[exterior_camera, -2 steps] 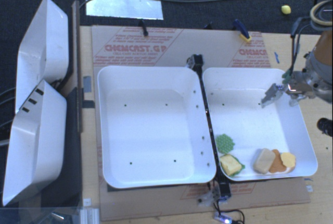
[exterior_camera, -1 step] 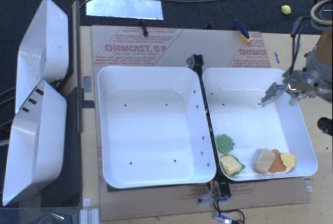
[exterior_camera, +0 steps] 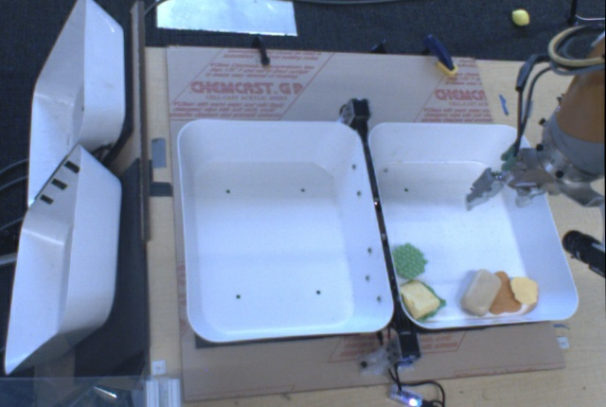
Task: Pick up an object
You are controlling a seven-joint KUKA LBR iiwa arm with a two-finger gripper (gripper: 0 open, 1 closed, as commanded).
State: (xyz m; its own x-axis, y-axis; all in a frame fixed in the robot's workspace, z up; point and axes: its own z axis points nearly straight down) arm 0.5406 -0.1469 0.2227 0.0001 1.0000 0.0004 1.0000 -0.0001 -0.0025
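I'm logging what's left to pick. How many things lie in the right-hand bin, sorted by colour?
Green: 1, a round knobbly piece
Yellow with a green edge: 1, a sponge
Beige: 1, a rounded block
Orange: 1, a flat piece
Yellow-orange: 1, a small piece
Total: 5, all near the front rim of the right-hand bin.

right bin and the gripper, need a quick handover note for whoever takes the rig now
Gripper: over the right bin, above its upper middle, nothing between its fingers; open or shut can't be told.
Objects: all along the right bin's near edge. Green piece and yellow sponge by the divider, beige block and orange piece towards the right corner.
Done: nothing picked yet.
Left: descend on one object, grip, lift.
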